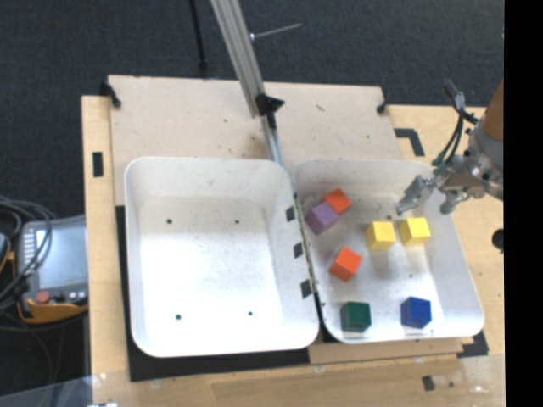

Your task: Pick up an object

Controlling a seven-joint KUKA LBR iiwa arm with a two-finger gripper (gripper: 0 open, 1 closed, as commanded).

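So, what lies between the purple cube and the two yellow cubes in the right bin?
Nothing in the camera view: bare white bin floor separates the purple cube from the two yellow cubes. An orange cube touches the purple one's upper right.

White bins on counter (356,100): two, left bin (212,253) and right bin (458,287).
Blocks in right bin: seven.
Orange blocks: two, upper (338,201) and lower (345,263).
Yellow blocks: two, left (381,234) and right (415,230).
Purple block (321,217): one.
Green block (356,316): one.
Blue block (416,312): one.
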